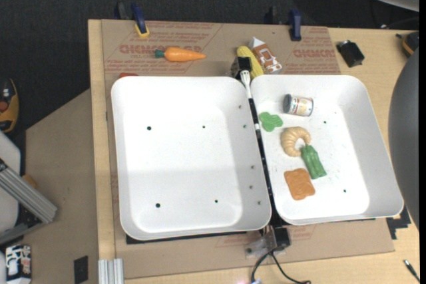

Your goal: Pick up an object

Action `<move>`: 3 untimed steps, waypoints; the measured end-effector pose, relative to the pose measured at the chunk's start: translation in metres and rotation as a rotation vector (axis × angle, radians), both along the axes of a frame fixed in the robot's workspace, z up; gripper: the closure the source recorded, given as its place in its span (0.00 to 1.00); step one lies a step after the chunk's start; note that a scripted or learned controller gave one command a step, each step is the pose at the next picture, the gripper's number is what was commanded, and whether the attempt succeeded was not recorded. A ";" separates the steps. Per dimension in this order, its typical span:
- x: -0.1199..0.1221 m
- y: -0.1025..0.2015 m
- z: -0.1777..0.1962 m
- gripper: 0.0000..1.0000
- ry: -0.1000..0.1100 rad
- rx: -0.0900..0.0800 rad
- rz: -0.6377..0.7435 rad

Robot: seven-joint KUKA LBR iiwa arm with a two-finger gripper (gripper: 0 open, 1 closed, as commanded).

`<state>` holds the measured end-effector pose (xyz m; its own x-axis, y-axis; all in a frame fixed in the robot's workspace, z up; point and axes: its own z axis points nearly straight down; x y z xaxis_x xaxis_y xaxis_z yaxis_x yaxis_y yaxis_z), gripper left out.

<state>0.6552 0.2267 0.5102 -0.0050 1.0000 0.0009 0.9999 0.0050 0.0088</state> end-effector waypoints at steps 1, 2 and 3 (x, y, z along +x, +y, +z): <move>-0.086 -0.003 -0.178 1.00 0.029 -0.007 -0.006; -0.083 -0.002 -0.050 1.00 -0.006 0.005 -0.003; -0.182 -0.003 -0.232 1.00 0.032 -0.009 -0.004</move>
